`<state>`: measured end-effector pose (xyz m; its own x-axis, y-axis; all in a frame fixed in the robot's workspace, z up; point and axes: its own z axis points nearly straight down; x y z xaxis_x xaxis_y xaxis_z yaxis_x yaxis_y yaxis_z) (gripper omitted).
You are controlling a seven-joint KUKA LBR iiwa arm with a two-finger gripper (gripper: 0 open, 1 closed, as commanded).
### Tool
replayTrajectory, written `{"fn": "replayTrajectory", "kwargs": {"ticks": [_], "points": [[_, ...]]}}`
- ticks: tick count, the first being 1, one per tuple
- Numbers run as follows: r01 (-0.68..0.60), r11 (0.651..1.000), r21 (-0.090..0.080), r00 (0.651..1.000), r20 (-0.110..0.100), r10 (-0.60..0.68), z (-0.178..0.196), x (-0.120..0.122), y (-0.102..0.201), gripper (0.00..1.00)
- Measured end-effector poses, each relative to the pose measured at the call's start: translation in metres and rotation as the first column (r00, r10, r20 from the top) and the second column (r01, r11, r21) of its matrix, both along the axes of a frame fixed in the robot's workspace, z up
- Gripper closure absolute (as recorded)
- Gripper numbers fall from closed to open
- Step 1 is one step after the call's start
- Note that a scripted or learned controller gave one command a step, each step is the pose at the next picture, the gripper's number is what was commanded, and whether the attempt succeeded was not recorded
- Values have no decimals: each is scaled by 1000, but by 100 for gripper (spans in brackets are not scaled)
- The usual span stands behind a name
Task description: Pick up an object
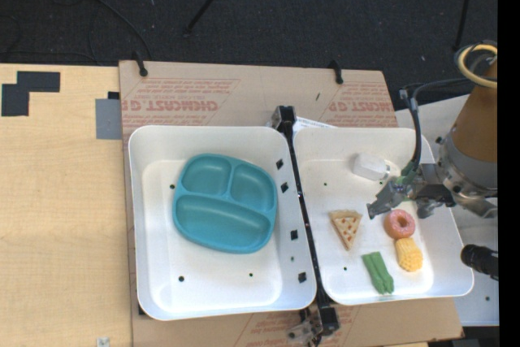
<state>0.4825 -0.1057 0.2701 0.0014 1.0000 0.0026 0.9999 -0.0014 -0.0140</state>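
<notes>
The right bin [325, 272] holds a pizza slice [347, 227], a pink donut [400, 224], a yellow corn cob [409, 254], a green pod [378, 271] and a white block [371, 167]. My gripper [396, 198] hangs low over the right bin, just above the donut and right of the pizza slice. Nothing shows between its dark fingers. The arm comes in from the right, over the bin's right rim.
The left bin [154, 272] holds a teal divided plate [225, 203]. A black divider [294, 207] runs between the two bins. Cardboard [244, 97] lies under both bins, and a wooden bench top [57, 215] stretches to the left.
</notes>
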Motion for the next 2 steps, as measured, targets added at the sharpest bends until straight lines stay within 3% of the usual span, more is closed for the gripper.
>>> {"fn": "replayTrajectory", "kwargs": {"ticks": [1,2], "points": [[-2,1000,-1,1000,10,2,5,2,0,0],[-2,1000,0,1000,6,2,-48,-2,11,0]]}}
